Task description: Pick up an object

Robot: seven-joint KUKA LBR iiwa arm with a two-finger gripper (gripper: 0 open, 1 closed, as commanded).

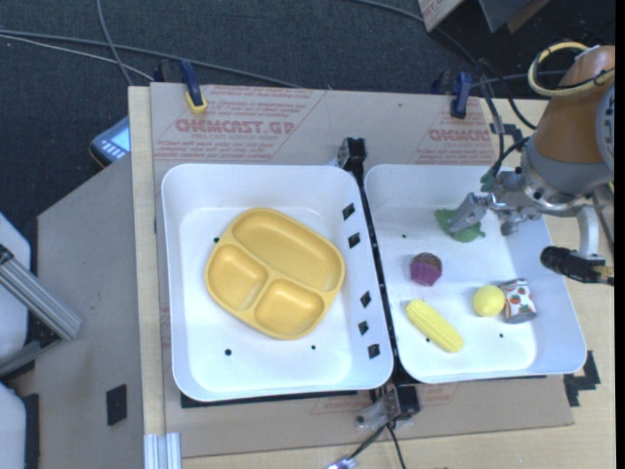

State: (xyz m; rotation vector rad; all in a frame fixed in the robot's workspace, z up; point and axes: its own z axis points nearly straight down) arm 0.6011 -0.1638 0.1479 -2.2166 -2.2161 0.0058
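Observation:
In the right bin [552,355] lie a green leafy toy [459,225] at the back, a purple piece [425,269] in the middle, a yellow corn cob [435,325] at the front, a yellow ball [488,301] and a small red and white packet [520,301] beside it. My gripper [495,210] hangs over the back of this bin, just right of the green toy. Its fingers stand apart with bare bin floor between them, and the left finger [477,203] is at the toy's right edge. Nothing is held.
The left bin [181,262] holds a yellow divided plate [275,272]. A black divider [363,252] with clips runs between the bins. Blue clamps [192,86] pin the board at the back. Cables trail near the arm's wrist [576,125] on the right.

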